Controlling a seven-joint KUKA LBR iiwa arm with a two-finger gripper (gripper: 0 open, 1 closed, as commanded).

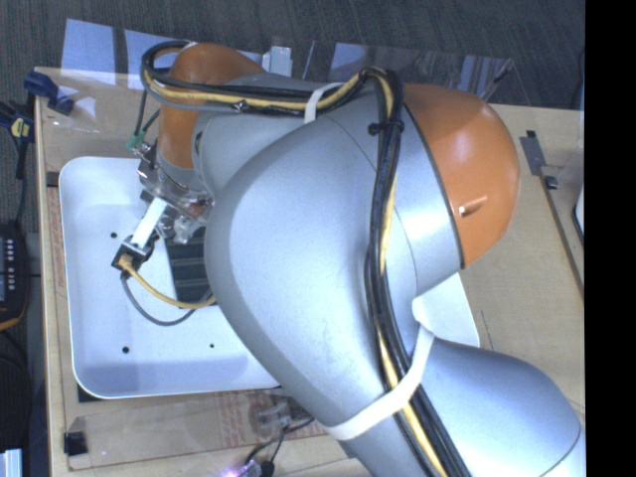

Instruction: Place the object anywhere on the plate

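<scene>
The grey arm point(328, 266) is filling most of the frame, its nearest link bulging from the lower right toward the centre, with a bundle of black and yellow cables point(383, 256) running along it and 1 white strap point(397, 400) binding them near the bottom. An orange dome point(467, 187) is capping the joint at the upper right. Farther up, the arm is bending over toward the upper left, where the orange band point(199, 87) is sitting above the wrist. Below that band the gripper point(184, 229) is hanging over the left part of the white bin point(99, 296), and a dark ribbed piece point(189, 271) is lying just under it. Whether the gripper is released or clenched cannot be told, since the wrist is hiding it. A yellow cable point(159, 301) is looping across the bin floor from a small connector point(129, 258). The object and the plate cannot be made out. The wooden bench point(537, 296) is showing at the right.
</scene>
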